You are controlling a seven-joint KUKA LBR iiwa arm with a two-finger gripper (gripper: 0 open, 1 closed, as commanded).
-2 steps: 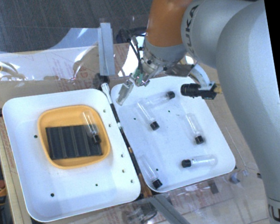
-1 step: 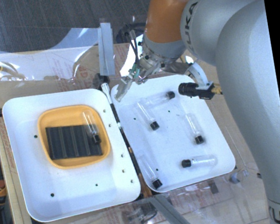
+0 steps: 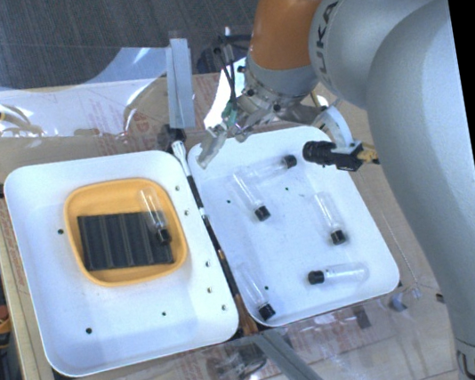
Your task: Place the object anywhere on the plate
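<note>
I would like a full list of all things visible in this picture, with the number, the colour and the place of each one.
bins: 2, white, side by side on the bench.
plate: 1, yellow with a dark ribbed centre, in the left bin.
tube on the plate: 1, clear with black cap, at the plate's right side.
tubes in the right bin: 5, clear with black caps, scattered apart.
arm: 1, grey with orange band, reaching from the right.
gripper: 1, metallic, above the right bin's top left corner.

The bench point(image 3: 74, 131) carries two white bins side by side, the left bin point(image 3: 50, 306) and the right bin point(image 3: 368, 244).
</note>
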